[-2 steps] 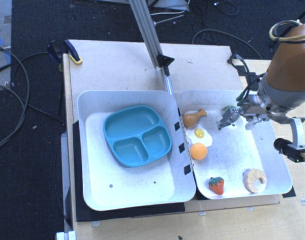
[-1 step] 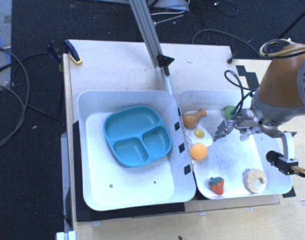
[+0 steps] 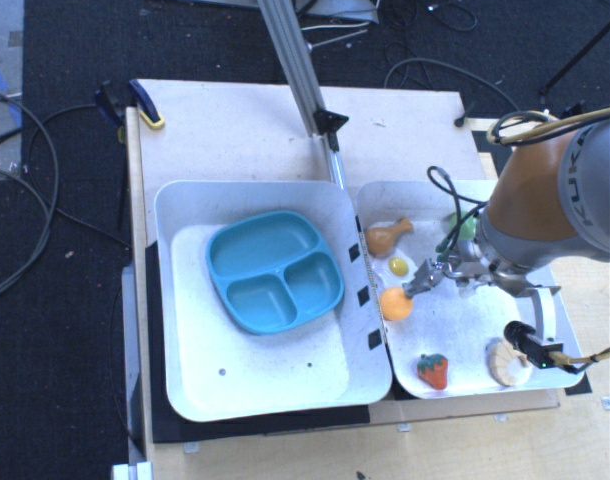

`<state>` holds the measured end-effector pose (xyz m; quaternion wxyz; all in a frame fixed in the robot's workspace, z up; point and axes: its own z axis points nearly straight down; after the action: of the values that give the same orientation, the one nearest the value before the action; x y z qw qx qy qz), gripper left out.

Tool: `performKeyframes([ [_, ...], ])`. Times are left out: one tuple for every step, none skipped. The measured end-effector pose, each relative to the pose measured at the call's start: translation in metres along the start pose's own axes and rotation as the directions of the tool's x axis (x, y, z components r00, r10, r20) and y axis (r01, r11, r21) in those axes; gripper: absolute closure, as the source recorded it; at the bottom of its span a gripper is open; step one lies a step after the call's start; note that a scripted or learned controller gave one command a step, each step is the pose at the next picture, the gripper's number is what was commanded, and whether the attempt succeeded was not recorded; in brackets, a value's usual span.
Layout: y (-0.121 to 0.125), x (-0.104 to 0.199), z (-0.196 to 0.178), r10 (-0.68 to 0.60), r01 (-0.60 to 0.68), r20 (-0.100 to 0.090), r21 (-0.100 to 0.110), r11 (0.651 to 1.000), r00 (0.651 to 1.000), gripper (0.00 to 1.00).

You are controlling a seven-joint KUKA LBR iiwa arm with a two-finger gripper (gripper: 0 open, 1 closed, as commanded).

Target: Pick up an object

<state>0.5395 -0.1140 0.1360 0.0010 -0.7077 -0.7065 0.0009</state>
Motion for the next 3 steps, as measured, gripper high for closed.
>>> performKeyframes([
  [0.001, -0.001, 0.044, 0.0, 0.0, 0.003, -0.007, 1.0, 1.0, 0.0],
  [0.003, -0.002, 0.03, 0.001, -0.001, 0.006, -0.012, 1.0, 1.0, 1.0],
  [0.007, -0.006, -0.032, -0.003, 0.003, 0.002, -0.008, 1.0, 1.0, 1.0],
])
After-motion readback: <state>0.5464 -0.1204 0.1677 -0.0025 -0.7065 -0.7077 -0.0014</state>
